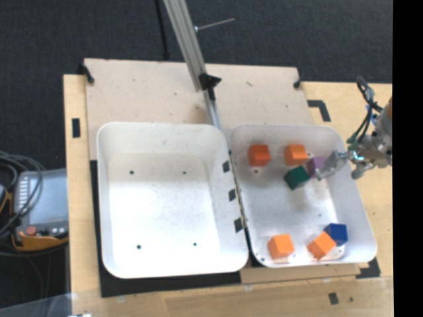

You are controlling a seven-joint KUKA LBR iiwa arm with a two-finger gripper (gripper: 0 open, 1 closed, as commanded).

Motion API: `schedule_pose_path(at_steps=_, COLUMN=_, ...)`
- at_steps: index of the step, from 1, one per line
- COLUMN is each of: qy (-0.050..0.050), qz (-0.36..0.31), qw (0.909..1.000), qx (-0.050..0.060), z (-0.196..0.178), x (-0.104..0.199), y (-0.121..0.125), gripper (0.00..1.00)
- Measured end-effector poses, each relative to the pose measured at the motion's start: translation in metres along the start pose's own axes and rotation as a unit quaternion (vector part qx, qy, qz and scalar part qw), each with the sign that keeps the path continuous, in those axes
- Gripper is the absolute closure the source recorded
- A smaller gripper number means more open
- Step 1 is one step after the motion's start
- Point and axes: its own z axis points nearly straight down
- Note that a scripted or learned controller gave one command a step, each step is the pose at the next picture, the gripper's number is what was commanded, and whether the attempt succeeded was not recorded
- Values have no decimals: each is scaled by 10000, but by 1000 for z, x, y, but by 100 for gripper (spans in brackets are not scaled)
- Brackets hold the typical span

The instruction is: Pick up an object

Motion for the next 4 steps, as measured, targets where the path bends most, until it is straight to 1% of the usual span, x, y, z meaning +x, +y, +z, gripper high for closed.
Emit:
schedule_pose_path(at_steps=1, qy=-3, qz=-3, qw=10000, qx=-24, z=-2, x=0, y=1, gripper=0)
schedule_pose_path(at_steps=3, qy=-15, qz=26, qw=10000, qx=2, z=90, x=3, y=-14, gripper=0)
schedule_pose_path(at_steps=4, qy=-18, qz=27, qw=10000, qx=3, z=141, x=-10, y=-13, gripper=0)
